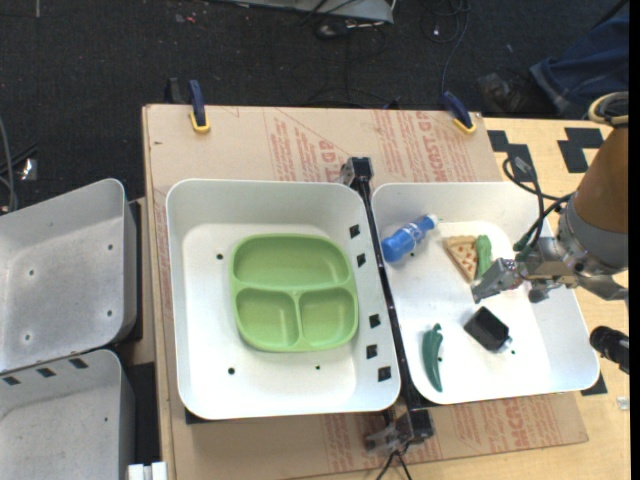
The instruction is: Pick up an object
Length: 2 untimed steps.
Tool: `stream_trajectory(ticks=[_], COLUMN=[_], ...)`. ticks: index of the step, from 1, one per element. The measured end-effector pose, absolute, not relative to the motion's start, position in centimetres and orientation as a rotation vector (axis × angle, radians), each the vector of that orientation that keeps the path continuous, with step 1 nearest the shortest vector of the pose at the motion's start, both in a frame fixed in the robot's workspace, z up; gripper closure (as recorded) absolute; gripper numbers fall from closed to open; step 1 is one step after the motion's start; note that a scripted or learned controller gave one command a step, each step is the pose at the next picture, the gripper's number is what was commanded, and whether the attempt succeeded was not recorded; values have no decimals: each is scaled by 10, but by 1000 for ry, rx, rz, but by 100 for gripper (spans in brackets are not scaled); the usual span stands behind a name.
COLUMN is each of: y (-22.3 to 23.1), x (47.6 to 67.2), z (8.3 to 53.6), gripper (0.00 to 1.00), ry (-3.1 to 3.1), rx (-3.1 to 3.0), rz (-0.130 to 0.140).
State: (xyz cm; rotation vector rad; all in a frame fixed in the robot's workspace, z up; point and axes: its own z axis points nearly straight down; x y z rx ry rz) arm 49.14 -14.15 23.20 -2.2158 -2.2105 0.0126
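In the camera view, two white bins sit side by side on the worktop (260, 148). Left bin (190, 298) holds a green three-compartment tray (295, 291), flat, roughly centred. Right bin (560, 363) holds a blue bottle (408, 238) lying on its side near the divider, a tan wedge-shaped item (461, 256) touching a light green piece (484, 252) toward the back middle, a dark green pepper-like item (433, 356) near the front left, and a small black object (488, 329) right of it. Arm (605, 203) comes in from the right edge; gripper (497, 278) sits over the right bin, just right of the light green piece and just above the black object in frame. Nothing visibly between the fingers; whether they're open or closed, I cannot tell. All objects rest on the bin floors, none lifted.
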Motion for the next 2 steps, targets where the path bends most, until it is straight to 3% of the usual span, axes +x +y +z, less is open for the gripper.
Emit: stream_trajectory(ticks=[1, 2], y=[-141, -141], x=[494, 489], z=[238, 175], gripper=[0, 0], ry=[-2222, -2215], rx=[-2220, -2219], rz=[1, 6])
